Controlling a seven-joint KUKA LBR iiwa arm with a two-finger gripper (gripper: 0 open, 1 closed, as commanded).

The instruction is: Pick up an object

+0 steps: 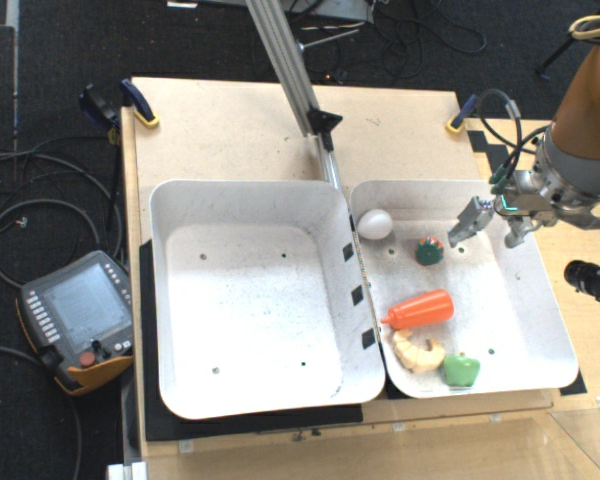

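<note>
From the camera view, the gripper is seen over the upper right part of the right bin, its two fingers spread apart with nothing between them. One finger is angled down toward the bin floor, near a small dark green object but apart from it.

The objects are gathered along the right bin's left and lower part: a white ball close to the dividing wall, an orange cylinder lying on its side, a beige piece just below it (the two appear to touch), and a green piece beside the beige one near the front rim. Bare floor is left on the bin's right half, beneath and in front of the gripper.

The left bin is shown beside it. A metal bar slants down to the bins' shared edge, and a teach pendant lies on the floor to the left of the bench.
</note>
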